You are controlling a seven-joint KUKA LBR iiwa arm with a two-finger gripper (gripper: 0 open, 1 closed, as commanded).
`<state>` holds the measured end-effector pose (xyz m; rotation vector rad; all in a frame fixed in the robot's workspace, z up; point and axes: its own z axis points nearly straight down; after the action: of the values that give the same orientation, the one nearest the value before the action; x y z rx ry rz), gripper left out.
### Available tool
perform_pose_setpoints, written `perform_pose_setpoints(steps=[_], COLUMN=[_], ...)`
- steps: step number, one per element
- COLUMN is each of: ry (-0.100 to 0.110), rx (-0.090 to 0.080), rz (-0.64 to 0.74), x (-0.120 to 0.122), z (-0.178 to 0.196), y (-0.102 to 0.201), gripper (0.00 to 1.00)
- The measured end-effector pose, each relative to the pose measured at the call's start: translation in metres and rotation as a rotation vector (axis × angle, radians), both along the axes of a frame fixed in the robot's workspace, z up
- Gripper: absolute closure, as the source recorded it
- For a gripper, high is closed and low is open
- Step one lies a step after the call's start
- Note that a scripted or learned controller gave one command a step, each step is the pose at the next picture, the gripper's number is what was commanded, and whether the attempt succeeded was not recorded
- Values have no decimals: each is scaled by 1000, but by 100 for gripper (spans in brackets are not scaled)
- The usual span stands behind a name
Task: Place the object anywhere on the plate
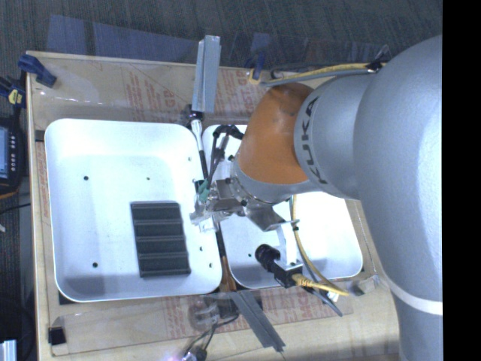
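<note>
Left bin (75, 141): a dark ribbed plate (159, 238) lies flat on its floor, toward the near right corner. Right of the plate, at the wall between the bins, the hand (204, 201) hangs; grip state cannot be told. Something small and green (201, 189) shows at the hand. Right bin (338, 265) sits under the arm (353, 134).

ridged plate (160, 239) in left bin (68, 138)
</note>
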<state>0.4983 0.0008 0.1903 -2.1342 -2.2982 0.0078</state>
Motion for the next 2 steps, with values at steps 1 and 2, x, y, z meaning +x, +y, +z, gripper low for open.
perform_pose_setpoints(steps=[1, 2], ry=[0, -1], rx=[-1, -3], rz=[-96, -432], x=[-23, -24], z=[0, -31], y=[71, 157], gripper=[100, 100])
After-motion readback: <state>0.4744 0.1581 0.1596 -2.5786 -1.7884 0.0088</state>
